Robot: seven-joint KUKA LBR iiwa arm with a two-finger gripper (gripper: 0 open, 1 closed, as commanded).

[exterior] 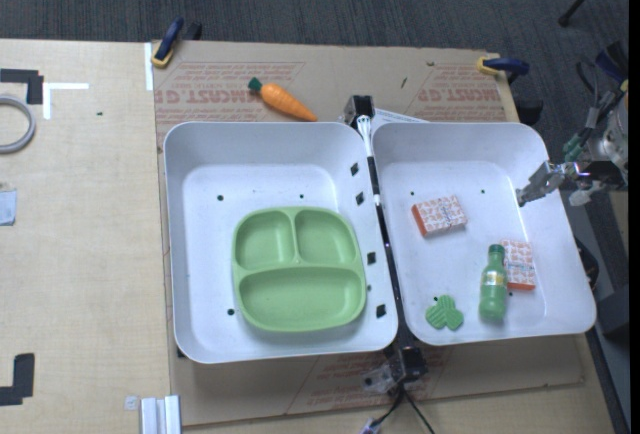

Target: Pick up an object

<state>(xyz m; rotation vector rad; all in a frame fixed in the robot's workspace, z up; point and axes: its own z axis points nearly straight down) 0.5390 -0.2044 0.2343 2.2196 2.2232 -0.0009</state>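
Camera view shows the gripper (548, 180) at the right rim of the right bin (470, 137); whether it is open or closed, I cannot tell; in this bin lie a patterned box (439, 216), a green bottle (493, 283), a second box (519, 265) touching the bottle, and a green leaf toy (445, 314); the left bin (200, 147) holds a green divided plate (298, 268); a carrot (281, 99) lies behind the bins.

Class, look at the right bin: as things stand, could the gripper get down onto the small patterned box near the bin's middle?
Probably yes. The gripper sits at the right bin's right rim, and the patterned box lies flat on open floor, apart from the green bottle and the other box. Nothing stands between them.
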